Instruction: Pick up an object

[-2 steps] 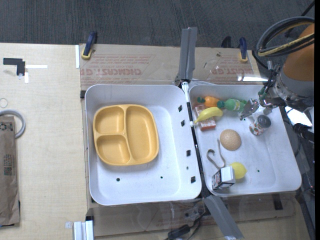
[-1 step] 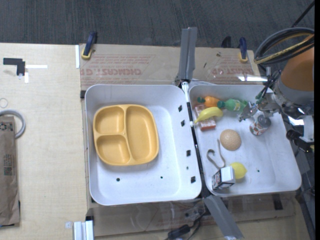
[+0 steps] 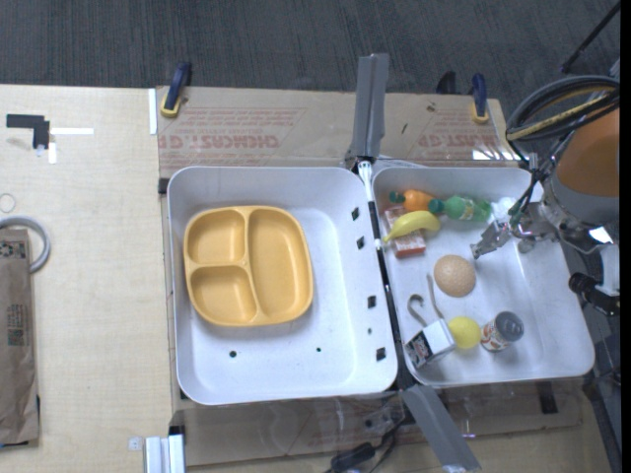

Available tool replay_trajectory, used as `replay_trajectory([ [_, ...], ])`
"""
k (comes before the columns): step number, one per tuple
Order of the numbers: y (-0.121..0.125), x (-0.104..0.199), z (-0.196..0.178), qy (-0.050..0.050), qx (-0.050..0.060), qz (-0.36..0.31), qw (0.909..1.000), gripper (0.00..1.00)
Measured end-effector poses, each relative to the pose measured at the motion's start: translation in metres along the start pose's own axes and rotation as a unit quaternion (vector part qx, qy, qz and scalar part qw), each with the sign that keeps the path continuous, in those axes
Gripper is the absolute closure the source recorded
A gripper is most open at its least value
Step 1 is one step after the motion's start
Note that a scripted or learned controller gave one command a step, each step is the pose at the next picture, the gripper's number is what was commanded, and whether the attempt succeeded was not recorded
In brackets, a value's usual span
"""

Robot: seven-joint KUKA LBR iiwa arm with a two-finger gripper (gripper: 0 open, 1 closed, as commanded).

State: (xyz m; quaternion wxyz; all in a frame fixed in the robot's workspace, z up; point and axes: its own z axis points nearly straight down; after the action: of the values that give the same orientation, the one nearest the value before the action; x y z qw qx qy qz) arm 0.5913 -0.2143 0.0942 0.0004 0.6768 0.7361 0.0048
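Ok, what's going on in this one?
The arm reaches into the right bin from the right, its gripper low over the bin floor near the tan egg-shaped object. Nothing shows between its fingers. The banana, carrot, lemon and small can lie loose. The left bin holds a yellow divided plate.

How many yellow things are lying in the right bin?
2: a banana near the far left corner, beside the orange and green toys, and a lemon near the front, next to a small can. Others may be hidden.

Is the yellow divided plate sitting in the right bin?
No. The yellow divided plate lies alone in the left bin; the right bin holds the small items.
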Motion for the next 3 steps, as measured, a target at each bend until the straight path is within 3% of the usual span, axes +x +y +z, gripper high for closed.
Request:
replay_trajectory([
  [1, 0.017, 0.116, 0.004, -0.004, 0.004, 0.057, 0.9983, 0.00],
  [2, 0.008, 0.156, -0.095, -0.004, 0.005, 0.138, 0.9904, 0.00],
  [3, 0.004, 0.185, -0.221, -0.004, 0.005, 0.040, 0.9992, 0.00],
])
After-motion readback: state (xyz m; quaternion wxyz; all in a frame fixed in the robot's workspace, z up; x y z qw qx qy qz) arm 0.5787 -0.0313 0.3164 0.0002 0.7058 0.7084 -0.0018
